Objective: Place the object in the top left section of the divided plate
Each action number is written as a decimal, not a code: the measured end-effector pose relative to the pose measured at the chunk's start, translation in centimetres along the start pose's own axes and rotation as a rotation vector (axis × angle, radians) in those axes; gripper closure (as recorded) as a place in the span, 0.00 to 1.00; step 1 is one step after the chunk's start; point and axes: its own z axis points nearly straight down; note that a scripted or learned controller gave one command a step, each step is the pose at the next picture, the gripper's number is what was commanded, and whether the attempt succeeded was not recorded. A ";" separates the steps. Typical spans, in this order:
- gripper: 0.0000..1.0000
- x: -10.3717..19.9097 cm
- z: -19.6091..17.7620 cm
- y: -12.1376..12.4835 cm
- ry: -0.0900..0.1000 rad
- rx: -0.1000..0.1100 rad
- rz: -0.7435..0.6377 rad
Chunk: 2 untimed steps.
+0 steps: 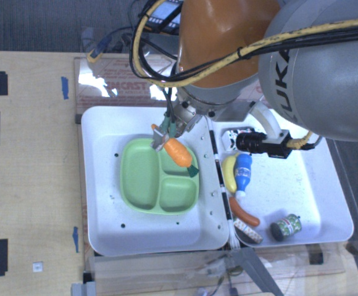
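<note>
gripper: the grey two-finger gripper hangs over the far right of the plate, fingers closed on the leafy end of the carrot.
carrot: the orange toy carrot lies tilted over the plate's far right section.
plate: the light green divided plate sits in the left shallow white bin.
right bin: a yellow banana, a blue-and-white bottle, a red sausage and a dark green can.

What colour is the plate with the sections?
Light green: the divided plate, seen in the camera view.
</note>
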 end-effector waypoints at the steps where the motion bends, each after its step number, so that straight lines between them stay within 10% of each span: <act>1: 0.00 0.0 0.0 0.0 0.000 0.000 -0.001; 2: 0.00 5.6 2.3 -2.2 0.002 0.002 -0.345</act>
